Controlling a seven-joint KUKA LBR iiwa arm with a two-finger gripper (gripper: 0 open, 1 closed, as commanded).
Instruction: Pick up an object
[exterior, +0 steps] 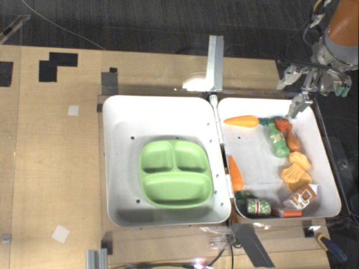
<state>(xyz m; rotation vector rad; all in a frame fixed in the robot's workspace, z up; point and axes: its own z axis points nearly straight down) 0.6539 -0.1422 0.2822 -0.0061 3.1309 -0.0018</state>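
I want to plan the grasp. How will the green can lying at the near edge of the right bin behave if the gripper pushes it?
The green can lies on its side, so it would probably roll. It looks rigid and smooth, perhaps slippery. The right bin wall beside it may stop it.

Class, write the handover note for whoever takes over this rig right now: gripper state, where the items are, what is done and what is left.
Gripper: above the far right corner of the right bin, nothing seen between its fingers; open or shut cannot be told.
Right bin: carrot at the far edge, green bottle beside it, a second carrot along the left wall, can at the near edge, orange pieces and a small carton on the right side.
Left bin: green divided tray.
Done: nothing picked up.
Left: choose an object, grasp it and lift it.
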